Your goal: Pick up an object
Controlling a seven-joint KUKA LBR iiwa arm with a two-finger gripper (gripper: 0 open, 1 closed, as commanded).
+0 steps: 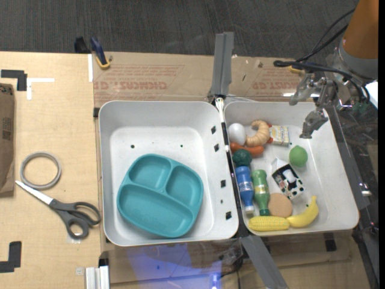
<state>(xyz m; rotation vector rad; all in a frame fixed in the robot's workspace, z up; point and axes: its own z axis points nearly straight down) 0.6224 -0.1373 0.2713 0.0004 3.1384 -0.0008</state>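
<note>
The gripper (311, 110) hangs over the far right corner of the right bin (341, 179). Its two fingers (314, 123) stand apart, released, and nothing is between them. The arm (363, 32), with its orange band, comes in from the upper right.

The things to pick lie in the right bin, mostly along its left side and near edge. At the far end there is a white egg (236, 130), and beside it a croissant (259, 133) and a small yellow box (280, 134). An orange carrot (248, 149) lies just under the croissant, touching a dark green vegetable (242, 158). A green ball (298, 156) lies alone, nearer to the gripper than the other things. Below the vegetable a blue bottle (243, 187) and a green bottle (260, 191) lie side by side. A black and white carton (287, 180) is just right of them. Near the front wall a round tan piece (280, 205) rests, then a corn cob (268, 223) and a banana (305, 214), touching each other.

The left bin (114, 137) holds a teal divided plate (160, 195). On the bench (48, 119) to the left lie a tape roll (40, 170) and scissors (63, 210), close together.
</note>
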